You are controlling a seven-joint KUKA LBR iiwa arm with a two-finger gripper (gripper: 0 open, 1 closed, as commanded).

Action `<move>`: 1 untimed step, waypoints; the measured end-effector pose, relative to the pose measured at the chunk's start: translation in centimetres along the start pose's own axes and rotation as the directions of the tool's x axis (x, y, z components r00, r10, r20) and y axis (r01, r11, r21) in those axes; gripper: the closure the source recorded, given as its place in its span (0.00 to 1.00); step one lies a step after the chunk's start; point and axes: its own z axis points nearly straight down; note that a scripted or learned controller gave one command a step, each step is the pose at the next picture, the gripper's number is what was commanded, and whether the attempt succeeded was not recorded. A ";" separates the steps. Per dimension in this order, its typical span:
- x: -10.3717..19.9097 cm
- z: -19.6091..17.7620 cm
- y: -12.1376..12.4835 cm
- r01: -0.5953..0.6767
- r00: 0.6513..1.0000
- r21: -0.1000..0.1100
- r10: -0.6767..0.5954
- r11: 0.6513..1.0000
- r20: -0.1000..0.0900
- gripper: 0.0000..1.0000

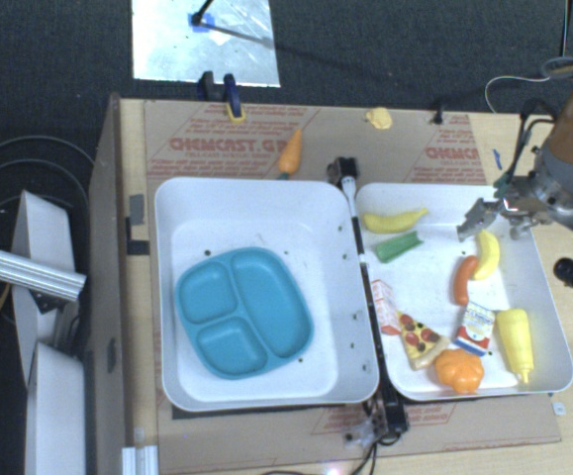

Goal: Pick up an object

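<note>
My gripper (pixel 491 227) hangs over the far right part of the right bin (pixel 543 295), its fingers spread open with nothing between them. Just below it lies a small yellow curved piece (pixel 487 253), touching an orange-red sausage shape (pixel 461 281). Further left are a banana (pixel 395 221) and a green piece (pixel 397 247). Along the bin's near side sit a pizza slice (pixel 421 340), an orange (pixel 459 369), a small carton (pixel 477 327) and a yellow corn-like piece (pixel 515 342).
The left bin (pixel 197 206) holds a blue divided plate (pixel 243 310). A carrot (pixel 290 151) and a small yellow item (pixel 379 119) lie on the cardboard behind the bins. A white and red packet (pixel 382 301) rests by the divider.
</note>
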 end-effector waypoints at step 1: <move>-2.0 11.1 0.3 -0.003 1.000 -0.006 0.003 1.000 0.006 0.00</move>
